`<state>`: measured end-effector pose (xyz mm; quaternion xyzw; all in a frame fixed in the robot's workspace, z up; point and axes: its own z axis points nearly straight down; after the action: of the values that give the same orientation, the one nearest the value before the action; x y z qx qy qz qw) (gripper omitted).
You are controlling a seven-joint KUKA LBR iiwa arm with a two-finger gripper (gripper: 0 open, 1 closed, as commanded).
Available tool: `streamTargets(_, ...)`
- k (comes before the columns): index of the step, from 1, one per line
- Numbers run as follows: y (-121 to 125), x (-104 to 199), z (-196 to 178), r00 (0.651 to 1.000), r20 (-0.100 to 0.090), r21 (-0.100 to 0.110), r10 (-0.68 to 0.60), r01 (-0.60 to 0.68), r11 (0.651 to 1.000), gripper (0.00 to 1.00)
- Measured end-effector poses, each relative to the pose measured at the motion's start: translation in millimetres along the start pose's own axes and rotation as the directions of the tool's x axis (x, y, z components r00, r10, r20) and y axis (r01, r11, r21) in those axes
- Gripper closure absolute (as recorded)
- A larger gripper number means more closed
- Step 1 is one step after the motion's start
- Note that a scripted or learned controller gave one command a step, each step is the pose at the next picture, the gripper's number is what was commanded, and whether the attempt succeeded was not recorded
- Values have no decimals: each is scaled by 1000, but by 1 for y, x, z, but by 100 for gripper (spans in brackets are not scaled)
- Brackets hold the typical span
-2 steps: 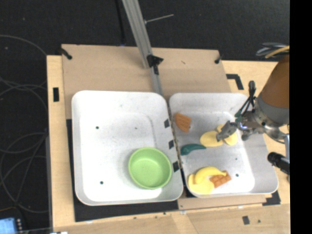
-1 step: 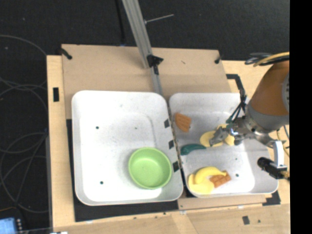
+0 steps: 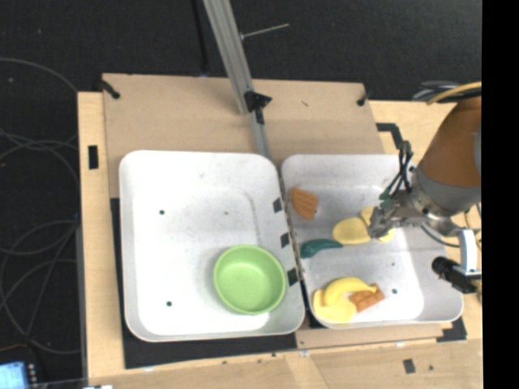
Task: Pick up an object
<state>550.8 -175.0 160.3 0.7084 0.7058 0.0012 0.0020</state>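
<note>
The yellow piece [image 3: 350, 231] lies in the right bin [image 3: 340, 173], just beside the gripper [image 3: 379, 227], which is low over it; I cannot tell how the gripper stands. Nearer than this piece is a yellow toy [image 3: 340, 297] with an orange part. Left of it lies a teal spoon [image 3: 319, 248], and far left a green bowl [image 3: 250, 279]. Farther back is an orange object [image 3: 305, 203].
</note>
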Motion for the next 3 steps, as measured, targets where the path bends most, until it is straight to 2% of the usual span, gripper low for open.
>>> streamTargets(1, -2, -1, -60, 1000, 0, 2, -5, 5, 1000, 100)
streamTargets(2, -1, -2, -74, 1000, -1, 1, -8, 8, 1000, 100)
streamTargets(3, 6, 48, -69, 1000, -2, 3, -11, 11, 1000, 100)
